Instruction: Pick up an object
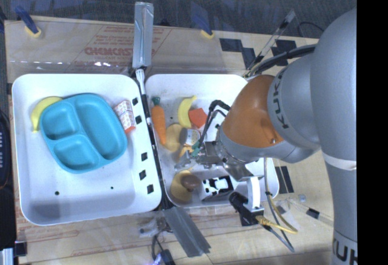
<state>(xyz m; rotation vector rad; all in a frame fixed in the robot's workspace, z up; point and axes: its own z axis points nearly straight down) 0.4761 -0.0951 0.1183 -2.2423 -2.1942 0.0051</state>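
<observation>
The right bin (233,83) holds an orange carrot (158,122), a yellow banana (184,111), a red piece (197,116), a pale yellow fruit (174,136), a brown round object (183,184) and a black-and-white item (217,187). My gripper (194,150) is low over the middle of this bin, next to the pale yellow fruit and just above the brown object. The orange-banded wrist (257,121) covers the bin's right half.
The left bin (91,197) holds a blue divided plate (83,131), a yellow curved object (41,110) tucked under its left edge, and a small red-and-white carton (125,116). A metal divider (142,39) runs between the bins. Cables (276,224) lie at the front right.
</observation>
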